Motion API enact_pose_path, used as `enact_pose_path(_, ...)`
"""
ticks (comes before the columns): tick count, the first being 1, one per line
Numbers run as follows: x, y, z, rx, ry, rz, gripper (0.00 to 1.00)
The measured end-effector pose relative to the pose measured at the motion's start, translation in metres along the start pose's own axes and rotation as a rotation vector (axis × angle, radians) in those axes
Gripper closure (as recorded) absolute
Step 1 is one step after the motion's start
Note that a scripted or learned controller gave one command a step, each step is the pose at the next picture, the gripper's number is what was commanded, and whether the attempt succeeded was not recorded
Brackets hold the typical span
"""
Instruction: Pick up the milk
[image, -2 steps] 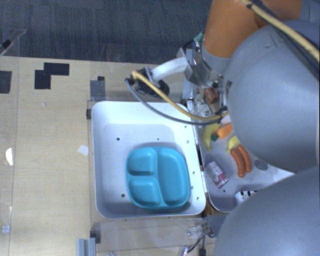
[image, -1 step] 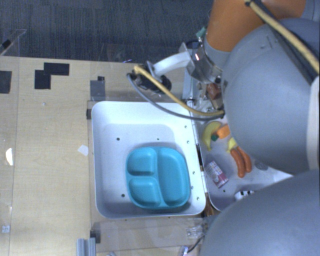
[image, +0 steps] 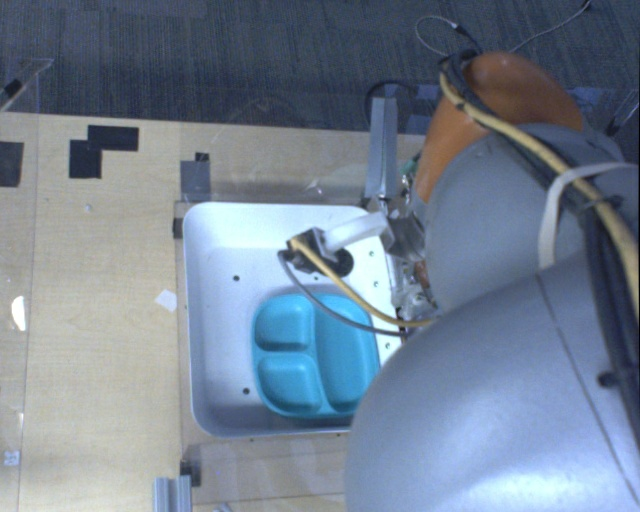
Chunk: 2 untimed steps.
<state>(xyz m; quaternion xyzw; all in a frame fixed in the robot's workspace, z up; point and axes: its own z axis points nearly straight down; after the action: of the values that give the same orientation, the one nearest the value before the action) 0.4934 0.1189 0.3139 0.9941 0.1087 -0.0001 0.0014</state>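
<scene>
The grey arm (image: 500, 330) with its orange band (image: 470, 110) reaches in from the right and covers the whole right side of the bench. My gripper (image: 406, 272) sits low at the right wall of the left white bin (image: 215, 300), mostly masked by the wrist. A blue divided tray (image: 310, 352) lies in the near half of that bin, to the gripper's lower left. The arm hides the right bin and whatever lies in it.
The wooden bench (image: 90, 300) stretches to the left of the bin, with black marker squares (image: 100, 148) near its far edge. A grey metal post (image: 383, 150) stands at the bin's far right corner. The bin's far left floor is bare white.
</scene>
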Motion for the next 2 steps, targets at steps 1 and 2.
enact_pose_path(1,0.001,-0.001,-0.010,-0.002,0.001,-0.008,1.00)
enact_pose_path(2,0.009,0.021,0.114,0.003,-0.002,-0.092,1.00)
